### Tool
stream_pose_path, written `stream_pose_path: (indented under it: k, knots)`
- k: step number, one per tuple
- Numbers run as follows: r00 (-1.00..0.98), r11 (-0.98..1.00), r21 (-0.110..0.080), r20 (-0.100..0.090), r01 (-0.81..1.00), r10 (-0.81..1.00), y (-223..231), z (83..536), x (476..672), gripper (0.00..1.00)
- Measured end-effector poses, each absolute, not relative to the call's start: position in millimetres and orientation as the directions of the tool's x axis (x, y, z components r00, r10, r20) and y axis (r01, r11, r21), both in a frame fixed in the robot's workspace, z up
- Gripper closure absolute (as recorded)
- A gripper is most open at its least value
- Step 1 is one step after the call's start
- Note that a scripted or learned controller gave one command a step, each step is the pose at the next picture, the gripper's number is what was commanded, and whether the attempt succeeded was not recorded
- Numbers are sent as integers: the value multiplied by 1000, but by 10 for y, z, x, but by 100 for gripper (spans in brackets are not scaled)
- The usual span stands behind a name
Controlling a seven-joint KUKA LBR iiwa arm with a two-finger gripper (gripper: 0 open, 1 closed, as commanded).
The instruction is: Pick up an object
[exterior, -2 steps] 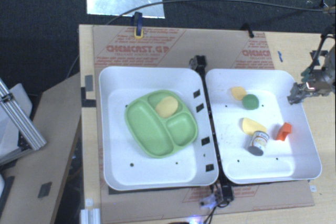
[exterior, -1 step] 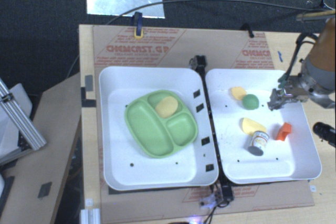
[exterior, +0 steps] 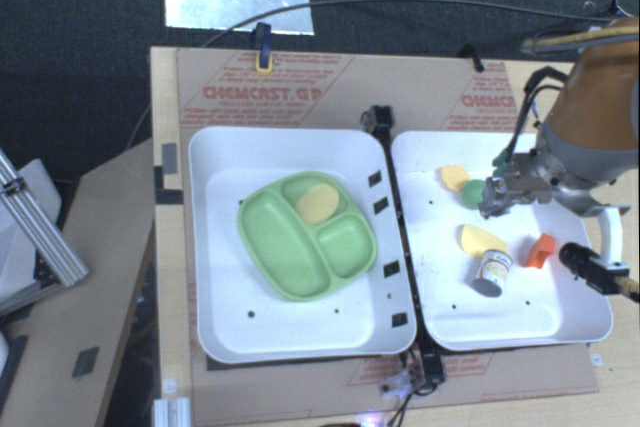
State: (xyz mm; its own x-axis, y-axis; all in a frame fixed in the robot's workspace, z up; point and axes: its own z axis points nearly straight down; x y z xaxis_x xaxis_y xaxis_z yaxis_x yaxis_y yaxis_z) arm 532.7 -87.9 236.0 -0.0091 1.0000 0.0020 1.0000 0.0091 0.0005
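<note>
My gripper (exterior: 496, 199) hangs low over the right bin (exterior: 570, 325), near its back. Its tip is right beside a small green object (exterior: 471, 194), partly covering it. A yellow piece (exterior: 454, 178) lies just behind the green one. In front of the gripper lie a second yellow piece (exterior: 481, 239), a small tin with a white label (exterior: 493, 267) and an orange block (exterior: 540, 251). Nothing can be seen held.
The left bin (exterior: 230, 315) holds a green divided plate (exterior: 285, 255) with a pale yellow item (exterior: 318, 204) in its back compartment. A black divider with clips (exterior: 395, 235) runs between the bins. The arm's grey and orange body (exterior: 600, 115) overhangs the right bin's far right.
</note>
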Motion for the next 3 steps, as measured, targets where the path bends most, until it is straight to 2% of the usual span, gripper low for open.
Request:
stream_pose_path:
  k: [1,2,3]
  knots:
    - [-10,10,1,2,1000,1000,-351,2278,5373,100]
    - [-11,11,0,3,1000,1000,256,2207,5276,100]
    - [-10,10,1,2,1000,1000,775,2284,5302,100]
